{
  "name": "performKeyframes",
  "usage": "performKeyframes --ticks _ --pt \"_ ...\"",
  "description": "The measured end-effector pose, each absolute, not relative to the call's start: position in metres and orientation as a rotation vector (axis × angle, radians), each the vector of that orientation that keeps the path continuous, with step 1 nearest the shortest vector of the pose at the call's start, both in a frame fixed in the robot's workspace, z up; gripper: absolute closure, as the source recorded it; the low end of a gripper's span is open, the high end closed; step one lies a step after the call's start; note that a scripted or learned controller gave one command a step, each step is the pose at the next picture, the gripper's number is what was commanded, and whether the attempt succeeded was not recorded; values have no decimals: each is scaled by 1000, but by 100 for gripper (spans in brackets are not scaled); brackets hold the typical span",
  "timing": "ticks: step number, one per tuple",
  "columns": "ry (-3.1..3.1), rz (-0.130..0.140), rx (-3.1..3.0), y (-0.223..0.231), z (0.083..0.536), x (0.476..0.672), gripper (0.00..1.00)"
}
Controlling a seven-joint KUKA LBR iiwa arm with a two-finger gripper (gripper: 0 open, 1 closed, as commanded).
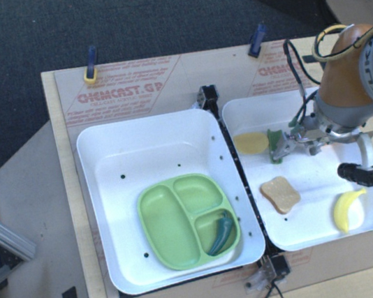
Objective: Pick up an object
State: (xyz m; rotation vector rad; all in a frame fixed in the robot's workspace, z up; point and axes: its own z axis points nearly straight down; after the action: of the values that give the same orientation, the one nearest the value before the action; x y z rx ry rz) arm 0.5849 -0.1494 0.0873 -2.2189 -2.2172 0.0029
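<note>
In the right bin (327, 227) lie a pale yellow round piece (251, 143) at the back left, a slice of toast (280, 194) in the middle and a yellow banana-like piece (348, 210) at the front right. A small dark green object (274, 144) lies just right of the yellow round piece. My gripper (288, 147) hangs low over the bin, right against that green object. From this slant I cannot see whether it has hold of the object.
The left bin (109, 193) holds a light green divided plate (175, 231) with a dark green pepper (221, 234) in its front right compartment. A black divider with clamps (207, 96) runs between the bins. Cables trail by the arm at right.
</note>
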Motion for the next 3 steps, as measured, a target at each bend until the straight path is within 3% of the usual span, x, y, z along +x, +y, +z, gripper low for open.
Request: performKeyframes --ticks 1,3 --pt "-2221 -1 -2222 -150 100 586 100" --pt "-2228 -6 -2226 -146 222 580 100"
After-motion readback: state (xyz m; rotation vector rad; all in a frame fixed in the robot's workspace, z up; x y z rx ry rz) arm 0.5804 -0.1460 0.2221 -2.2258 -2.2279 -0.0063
